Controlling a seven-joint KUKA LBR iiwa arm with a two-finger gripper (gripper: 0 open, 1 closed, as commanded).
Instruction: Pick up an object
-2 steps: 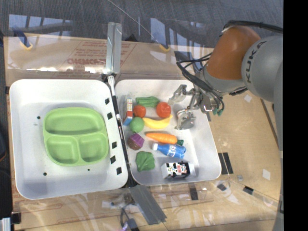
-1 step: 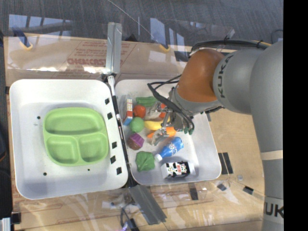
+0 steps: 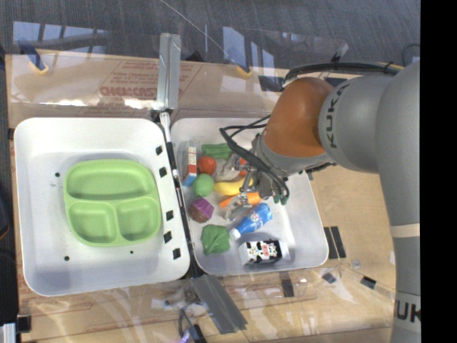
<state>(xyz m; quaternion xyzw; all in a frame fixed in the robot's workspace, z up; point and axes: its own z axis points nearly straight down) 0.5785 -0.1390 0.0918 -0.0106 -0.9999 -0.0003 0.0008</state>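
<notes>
The right bin [image 3: 308,213] holds a heap of toy food: a yellow banana [image 3: 228,188], a red tomato [image 3: 207,165], a light green round fruit [image 3: 204,185], a purple piece [image 3: 202,209], a green leafy piece [image 3: 215,239], a blue bottle [image 3: 254,220], an orange carrot [image 3: 232,201] and a black-and-white carton [image 3: 262,251]. My gripper [image 3: 246,181] reaches down into the middle of the heap, just right of the banana and above the blue bottle. Wrist and cables hide its tips.
The left bin [image 3: 43,191] bears a light green divided tray [image 3: 113,201]. A metal divider bar [image 3: 169,70] runs between the bins at the back. The grey arm with its orange band [image 3: 300,116] covers the right bin's upper right part.
</notes>
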